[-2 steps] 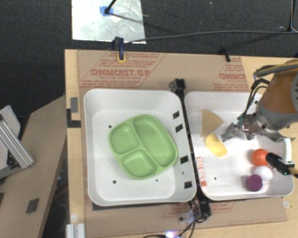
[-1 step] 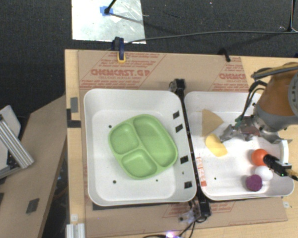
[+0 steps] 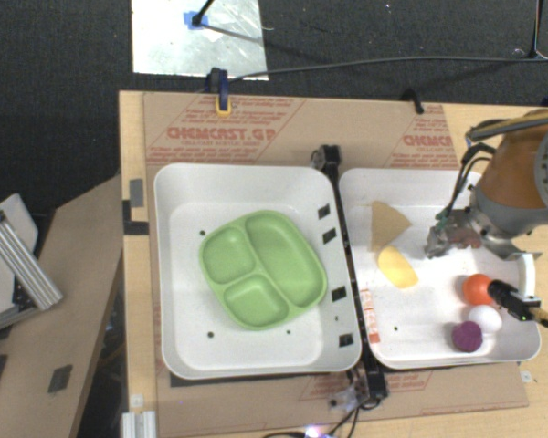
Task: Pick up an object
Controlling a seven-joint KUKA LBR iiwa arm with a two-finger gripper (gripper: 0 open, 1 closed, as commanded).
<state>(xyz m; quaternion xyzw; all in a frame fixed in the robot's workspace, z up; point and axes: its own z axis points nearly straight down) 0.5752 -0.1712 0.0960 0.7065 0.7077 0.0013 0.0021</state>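
Note:
In the right bin (image 3: 411,354) lie a yellow oblong object (image 3: 396,267), a tan wedge (image 3: 386,223), an orange ball (image 3: 476,288), a white ball (image 3: 484,318) and a purple ball (image 3: 467,337). My gripper (image 3: 441,242) hangs low over the bin's middle, right of the yellow object and the wedge, up and left of the orange ball. Nothing shows between its fingers, and it touches none of the objects as far as I can see.
The left bin (image 3: 178,208) holds a green three-compartment plate (image 3: 260,267). A black divider (image 3: 341,263) runs between the bins. My arm comes in over the right bin's far right side. Cardboard lies under both bins.

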